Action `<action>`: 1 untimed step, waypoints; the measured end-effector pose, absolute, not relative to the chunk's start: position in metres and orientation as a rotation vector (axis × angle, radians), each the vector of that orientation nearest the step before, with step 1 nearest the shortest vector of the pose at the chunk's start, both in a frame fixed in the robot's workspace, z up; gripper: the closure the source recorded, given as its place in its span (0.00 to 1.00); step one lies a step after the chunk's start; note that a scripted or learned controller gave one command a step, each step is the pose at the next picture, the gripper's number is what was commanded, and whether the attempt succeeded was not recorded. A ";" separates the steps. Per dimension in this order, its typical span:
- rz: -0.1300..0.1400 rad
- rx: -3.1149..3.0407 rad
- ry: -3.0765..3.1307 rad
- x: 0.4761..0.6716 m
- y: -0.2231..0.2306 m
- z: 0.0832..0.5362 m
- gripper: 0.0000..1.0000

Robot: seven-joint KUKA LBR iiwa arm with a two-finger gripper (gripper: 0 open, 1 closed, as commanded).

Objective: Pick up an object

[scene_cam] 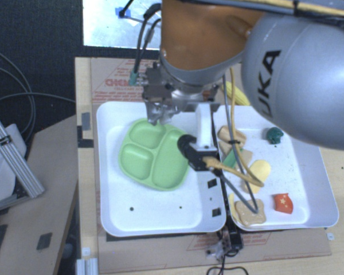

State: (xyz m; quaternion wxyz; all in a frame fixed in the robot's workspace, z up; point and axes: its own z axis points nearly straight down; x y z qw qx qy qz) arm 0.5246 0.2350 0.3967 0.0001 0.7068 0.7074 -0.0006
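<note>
I am seeing the gripper (156, 114) hanging over the far edge of the green plate (153, 157), which is lying in the left bin (120, 219). I cannot tell how it is set.

even bright light, soft shadows, arm (298, 56) perhaps slightly blurred
</note>
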 end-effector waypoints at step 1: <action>0.004 2.215 2.229 0.485 0.235 0.420 1.00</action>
